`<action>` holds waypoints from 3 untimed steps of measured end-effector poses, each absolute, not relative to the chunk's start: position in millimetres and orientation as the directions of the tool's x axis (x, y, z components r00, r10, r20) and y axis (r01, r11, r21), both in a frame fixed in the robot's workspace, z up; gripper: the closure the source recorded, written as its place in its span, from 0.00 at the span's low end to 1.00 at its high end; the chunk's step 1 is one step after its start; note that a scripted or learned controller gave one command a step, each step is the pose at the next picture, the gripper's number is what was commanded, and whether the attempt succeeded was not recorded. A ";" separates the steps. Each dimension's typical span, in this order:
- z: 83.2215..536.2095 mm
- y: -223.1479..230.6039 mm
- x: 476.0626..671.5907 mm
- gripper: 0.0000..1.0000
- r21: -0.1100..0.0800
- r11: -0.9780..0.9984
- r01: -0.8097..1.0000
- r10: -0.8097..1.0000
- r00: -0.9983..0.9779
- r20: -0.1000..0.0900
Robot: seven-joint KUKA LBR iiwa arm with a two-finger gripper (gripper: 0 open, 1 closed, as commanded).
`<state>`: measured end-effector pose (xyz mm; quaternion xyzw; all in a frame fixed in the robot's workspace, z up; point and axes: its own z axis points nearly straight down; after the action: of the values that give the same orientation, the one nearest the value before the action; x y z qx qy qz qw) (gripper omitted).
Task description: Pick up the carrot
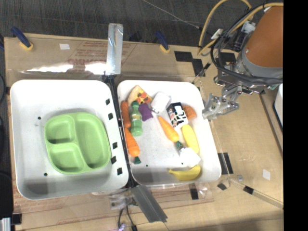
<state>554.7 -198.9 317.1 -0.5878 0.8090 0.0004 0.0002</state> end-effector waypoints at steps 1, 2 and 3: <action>327.5 -198.1 555.7 1.00 -0.001 0.306 -0.952 -0.952 -0.306 -0.001; 324.5 -210.4 484.0 1.00 0.001 0.117 -0.993 -0.993 -0.117 0.000; 334.7 -209.1 485.5 1.00 0.000 0.113 -0.994 -0.994 -0.113 -0.001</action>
<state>485.5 -209.1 334.7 -0.6661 0.7458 0.0002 0.0002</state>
